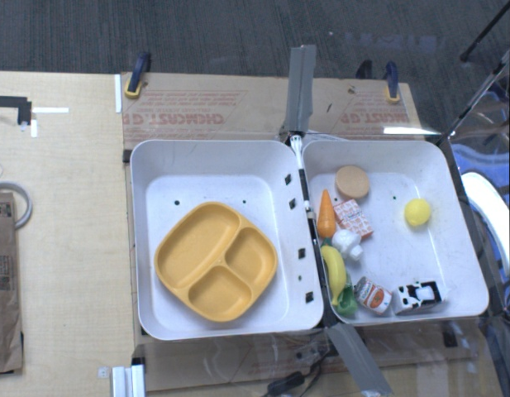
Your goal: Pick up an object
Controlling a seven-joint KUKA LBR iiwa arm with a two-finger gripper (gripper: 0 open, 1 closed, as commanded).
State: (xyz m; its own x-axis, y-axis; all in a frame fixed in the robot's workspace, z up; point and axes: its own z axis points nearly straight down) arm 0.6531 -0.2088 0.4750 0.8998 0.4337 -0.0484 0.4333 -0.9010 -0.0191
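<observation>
The right bin point(440, 168) holds several small toy foods. A tan round disc point(352, 182) lies near its back left, with an orange carrot point(326, 213) and a red-and-white packet point(352, 218) just in front of it. A small white piece point(345, 242) sits beside a yellow banana point(333, 270), whose green end reaches the front corner. A red-and-white can point(373, 295) and a black-and-white carton point(418, 296) lie along the front wall. A yellow ball point(417, 212) sits apart toward the right.
The left bin point(147, 180) holds a yellow three-compartment plate point(215, 260). A grey divider post point(300, 89) rises between the bins at the back. Blue clamps point(139, 73) pin cardboard behind them. A brown paper bag point(2, 279) lies at the far left.
</observation>
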